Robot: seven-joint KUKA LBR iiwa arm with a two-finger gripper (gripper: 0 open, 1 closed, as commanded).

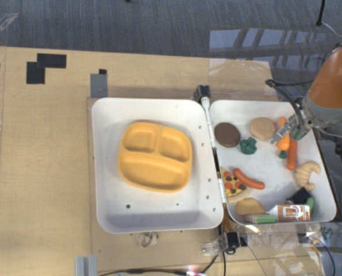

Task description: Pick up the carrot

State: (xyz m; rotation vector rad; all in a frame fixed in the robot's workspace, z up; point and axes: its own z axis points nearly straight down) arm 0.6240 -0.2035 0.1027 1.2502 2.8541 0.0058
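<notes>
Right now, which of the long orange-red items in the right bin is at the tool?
The carrot, lying lengthwise just under the tool near the bin's right wall. The sausage lies apart, lower and further left, beside the pizza slice.

1. You have a bench (pixel 44 165) of matt, wood-look board.
2. Both bins, left bin (pixel 102 154) and right bin (pixel 326 194), look like smooth white plastic.
3. The yellow tray (pixel 156 156) appears smooth, faintly glossy plastic.
4. The floor (pixel 159 16) at 12 o'clock reads as rough grey carpet.

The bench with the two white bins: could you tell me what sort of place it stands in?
Most likely a robotics lab or test cell. A wooden bench on grey carpet bears two white bins, one holding a yellow divided tray, the other toy food such as a carrot, with the gripper over it.
</notes>
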